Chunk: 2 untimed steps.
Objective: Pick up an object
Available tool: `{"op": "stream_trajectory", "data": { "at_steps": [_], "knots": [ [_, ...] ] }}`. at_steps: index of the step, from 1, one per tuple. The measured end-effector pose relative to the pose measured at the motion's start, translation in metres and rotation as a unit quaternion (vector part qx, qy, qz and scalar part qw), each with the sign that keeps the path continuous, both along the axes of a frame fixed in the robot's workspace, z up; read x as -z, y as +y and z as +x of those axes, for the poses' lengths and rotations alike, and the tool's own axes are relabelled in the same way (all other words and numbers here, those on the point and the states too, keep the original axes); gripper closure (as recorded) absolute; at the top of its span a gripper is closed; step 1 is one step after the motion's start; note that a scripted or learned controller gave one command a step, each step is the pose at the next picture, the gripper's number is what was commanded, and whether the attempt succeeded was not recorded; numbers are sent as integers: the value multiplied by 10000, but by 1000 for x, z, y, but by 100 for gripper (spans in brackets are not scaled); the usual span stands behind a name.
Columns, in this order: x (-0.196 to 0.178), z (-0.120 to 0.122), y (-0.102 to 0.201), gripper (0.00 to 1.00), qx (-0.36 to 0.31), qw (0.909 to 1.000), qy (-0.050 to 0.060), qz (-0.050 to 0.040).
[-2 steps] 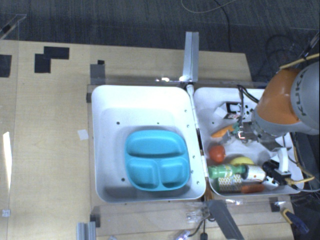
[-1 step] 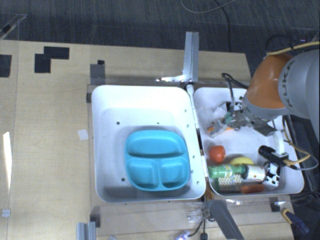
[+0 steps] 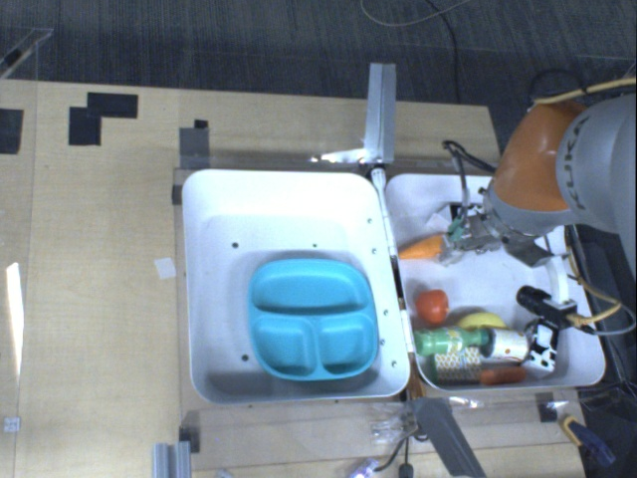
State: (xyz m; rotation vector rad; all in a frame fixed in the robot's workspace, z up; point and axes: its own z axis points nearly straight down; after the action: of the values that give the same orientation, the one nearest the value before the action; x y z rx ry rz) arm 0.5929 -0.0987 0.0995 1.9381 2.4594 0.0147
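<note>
My gripper [image 3: 460, 237] hangs low over the back of the right bin [image 3: 587, 366], reaching in from the right under the orange-banded wrist. Its tip is right at the right end of an orange carrot [image 3: 420, 250] that lies against the bin's left wall. Whether it touches the carrot I cannot tell. In front of the carrot sit a red tomato [image 3: 431, 307], a yellow banana [image 3: 482, 320] and a green bottle [image 3: 454, 343] lying on its side.
A blue divided plate [image 3: 314, 317] lies in the left bin [image 3: 214, 227]. At the right bin's front are a grater-like piece [image 3: 458, 366], a red item [image 3: 501, 374] and a black-and-white object [image 3: 542, 347]. A black part [image 3: 542, 302] and cables hang by the arm.
</note>
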Motion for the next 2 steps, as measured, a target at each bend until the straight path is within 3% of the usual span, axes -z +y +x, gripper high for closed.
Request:
{"op": "stream_trajectory", "data": {
  "at_steps": [1, 2],
  "knots": [
    [5, 45, 5, 100, 2356, 9718, 124, 3],
    [12, 65, -37, 100, 2653, 9629, 483, 100]
  ]
}}
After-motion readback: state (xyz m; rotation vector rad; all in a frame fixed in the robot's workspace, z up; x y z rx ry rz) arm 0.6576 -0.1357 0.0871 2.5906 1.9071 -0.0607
